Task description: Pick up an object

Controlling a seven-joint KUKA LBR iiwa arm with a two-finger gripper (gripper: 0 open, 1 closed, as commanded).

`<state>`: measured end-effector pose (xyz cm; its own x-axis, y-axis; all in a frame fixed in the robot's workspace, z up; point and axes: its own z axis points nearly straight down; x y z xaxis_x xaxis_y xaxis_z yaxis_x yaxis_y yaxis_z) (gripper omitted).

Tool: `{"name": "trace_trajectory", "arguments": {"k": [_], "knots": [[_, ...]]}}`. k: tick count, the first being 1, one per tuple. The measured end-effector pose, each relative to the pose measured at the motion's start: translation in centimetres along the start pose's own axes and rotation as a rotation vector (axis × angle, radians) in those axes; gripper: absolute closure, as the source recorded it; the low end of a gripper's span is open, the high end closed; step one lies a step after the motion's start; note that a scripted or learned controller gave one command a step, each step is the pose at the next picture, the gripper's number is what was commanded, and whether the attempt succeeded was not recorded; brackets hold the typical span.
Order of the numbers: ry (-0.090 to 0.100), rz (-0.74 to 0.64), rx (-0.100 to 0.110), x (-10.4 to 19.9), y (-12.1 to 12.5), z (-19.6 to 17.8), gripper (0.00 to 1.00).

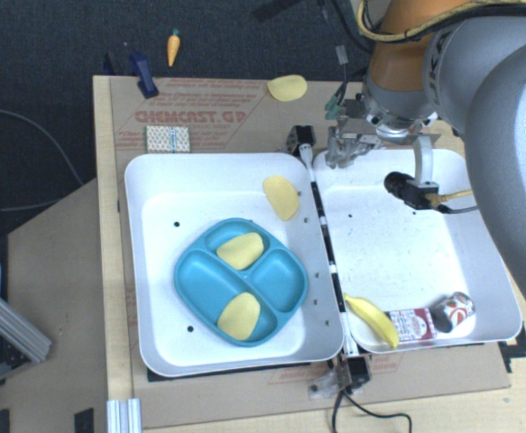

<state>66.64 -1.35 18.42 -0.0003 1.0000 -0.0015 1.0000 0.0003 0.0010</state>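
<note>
Dark grey carpeted floor (37, 52) surrounds a light wooden bench top (217, 106) bearing faded red lettering. Black cables (28, 142) loop across the floor at left. A silver aluminium extrusion rail (5, 318) lies at lower left. Lighting is even and diffuse.

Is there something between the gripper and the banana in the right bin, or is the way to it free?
Nothing visible blocks it. The gripper is at the far left corner of the right bin; the banana lies at the near left corner. Bare bin floor lies between them. A can sits to the banana's right, off that line.
</note>
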Motion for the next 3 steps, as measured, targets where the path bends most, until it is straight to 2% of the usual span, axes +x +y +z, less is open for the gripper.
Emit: {"name": "trace_trajectory", "arguments": {"k": [1, 2, 3], "knots": [[0.003, -0.003, -0.001, 7.8, 0.0, -0.1, 1.00], [0.001, 0.001, 0.004, 6.3, -2.2, -0.1, 1.00], [0.002, -0.002, -0.001, 12.5, -0.6, 0.6, 1.00]]}}
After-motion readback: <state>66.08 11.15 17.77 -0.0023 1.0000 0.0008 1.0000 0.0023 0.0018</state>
